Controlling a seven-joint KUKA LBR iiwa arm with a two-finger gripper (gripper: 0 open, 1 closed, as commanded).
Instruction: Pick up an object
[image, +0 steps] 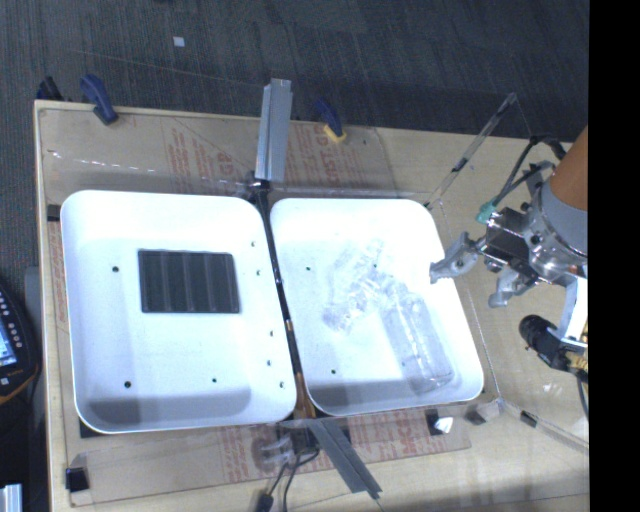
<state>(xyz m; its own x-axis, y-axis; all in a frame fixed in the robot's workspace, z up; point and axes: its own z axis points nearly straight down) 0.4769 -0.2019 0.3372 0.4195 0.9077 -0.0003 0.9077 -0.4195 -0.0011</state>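
In the left bin (90, 380) a dark grey ribbed rectangular block (188, 281) lies flat. The right bin (300, 225) holds a clear plastic bottle (420, 340) lying on its side toward the front right corner. Beside it, nearer the middle, sits a crumpled clear plastic piece (355, 285). My gripper (476, 277) hangs just outside the right bin's right rim, level with the bin's middle. Its two fingers are spread open and nothing is between them. It touches none of the objects.
A metal bar (273, 130) rises at the back between the bins, and another strut (340, 460) runs out at the front. Blue clamps (100, 100) (329, 118) grip the board's far edge. Cables and a black fitting (540, 340) lie right of the gripper.
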